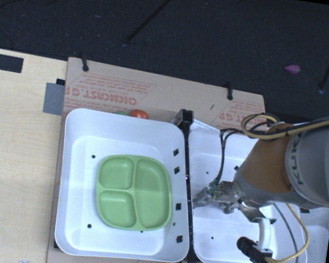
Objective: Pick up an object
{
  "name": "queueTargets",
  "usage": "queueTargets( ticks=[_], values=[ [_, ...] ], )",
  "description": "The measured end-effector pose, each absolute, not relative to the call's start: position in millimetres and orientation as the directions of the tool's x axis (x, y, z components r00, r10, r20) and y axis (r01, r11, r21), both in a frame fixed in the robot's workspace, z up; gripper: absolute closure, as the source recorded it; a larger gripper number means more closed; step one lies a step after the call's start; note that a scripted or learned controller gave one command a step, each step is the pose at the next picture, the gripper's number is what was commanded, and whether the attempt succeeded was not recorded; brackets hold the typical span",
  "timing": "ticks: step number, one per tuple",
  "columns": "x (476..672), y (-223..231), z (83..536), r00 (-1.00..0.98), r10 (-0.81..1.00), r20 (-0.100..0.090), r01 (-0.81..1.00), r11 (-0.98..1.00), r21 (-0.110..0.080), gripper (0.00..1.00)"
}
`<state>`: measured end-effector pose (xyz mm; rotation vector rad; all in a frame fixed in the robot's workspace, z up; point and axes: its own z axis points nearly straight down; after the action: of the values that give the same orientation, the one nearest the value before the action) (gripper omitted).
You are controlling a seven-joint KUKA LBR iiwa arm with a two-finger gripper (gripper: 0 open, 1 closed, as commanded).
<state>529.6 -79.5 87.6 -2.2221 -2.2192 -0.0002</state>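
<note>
A light green divided plate point(134, 192) with three compartments lies flat in the middle of the left bin point(82, 145). My gripper point(209, 198) is down inside the right bin point(219, 254), close to its left wall, under the orange band point(267, 166) of the arm. What lies beneath the gripper is hidden by the wrist.
A black divider rail point(185, 187) runs between the two bins. A small red object point(138, 114) and a bit of green sit on the cardboard behind the left bin. A black piece point(254, 250) on a yellow cable hangs low over the right bin's front.
</note>
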Motion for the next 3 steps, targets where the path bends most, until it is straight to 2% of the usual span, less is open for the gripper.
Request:
queueTargets(
  ticks=[1,3],
  values=[
    [529.3,-81,98,0.008,1.000,0.001,1.000,-0.008,-0.003,1.00],
    [520.9,-81,206,0.000,1.000,0.000,1.000,0.000,0.001,1.00]
  ],
)
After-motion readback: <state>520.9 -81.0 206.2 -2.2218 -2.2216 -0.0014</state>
